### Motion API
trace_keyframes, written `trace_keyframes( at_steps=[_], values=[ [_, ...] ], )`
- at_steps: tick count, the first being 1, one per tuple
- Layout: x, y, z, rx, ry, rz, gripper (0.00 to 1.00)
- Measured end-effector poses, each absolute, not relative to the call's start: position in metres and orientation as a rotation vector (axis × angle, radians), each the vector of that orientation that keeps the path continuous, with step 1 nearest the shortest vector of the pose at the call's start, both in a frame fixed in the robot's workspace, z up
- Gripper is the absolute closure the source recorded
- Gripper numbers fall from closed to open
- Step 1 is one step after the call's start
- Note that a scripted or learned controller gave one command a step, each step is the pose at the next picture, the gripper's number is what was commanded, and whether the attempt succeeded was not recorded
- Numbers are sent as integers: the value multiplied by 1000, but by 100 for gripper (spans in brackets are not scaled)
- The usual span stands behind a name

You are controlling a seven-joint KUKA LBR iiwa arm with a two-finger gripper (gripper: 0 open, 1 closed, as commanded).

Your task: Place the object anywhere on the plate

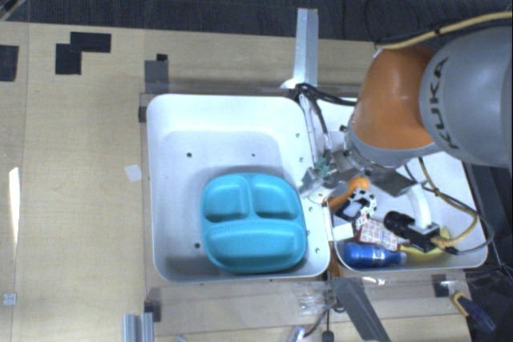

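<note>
**Desk:** What do you have, starting from the left?

**Operator:** I see the left bin (172,172) with the blue plate (252,220) lying flat in its near half. The plate is divided into three wells: two small ones on the far side and one wide one on the near side.

**Desk:** And the arm?

**Operator:** The gripper (322,176) sits just right of the plate's far right corner, over the wall where the two bins meet. The orange band (393,112) is above it and further right of the plate. The grey arm (461,100) runs off past that, bent down steeply, so the wrist hides much of the tool. I cannot tell whether the jaws are apart or together, and I see nothing clamped in them.

**Desk:** Where is the object?

**Operator:** All the loose items are right of the plate, in the right bin (458,182), crowded near its left wall. I cannot tell which one is meant. An orange-and-black item (353,197) lies just right of the gripper; its shape is too small for me to read an axis. Nearer to me is a red-and-white packet (372,233), tilted. Nearest is a blue bottle (373,255), lying on its side with its long axis running left to right and one end pointing back towards the plate.
</note>
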State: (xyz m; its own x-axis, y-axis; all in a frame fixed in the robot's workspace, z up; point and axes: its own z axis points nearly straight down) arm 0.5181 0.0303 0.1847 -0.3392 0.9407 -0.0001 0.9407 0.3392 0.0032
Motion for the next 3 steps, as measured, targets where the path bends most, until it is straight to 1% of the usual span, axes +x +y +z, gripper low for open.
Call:
trace_keyframes(
  at_steps=[1, 2, 3],
  values=[
    [524, 88, 189, 1235, 2884, 6, 100],
    [487, 137, 179, 1240, 2884, 4, 100],
    [487, 179, 151, 810, 3034, 4, 100]
  ],
)
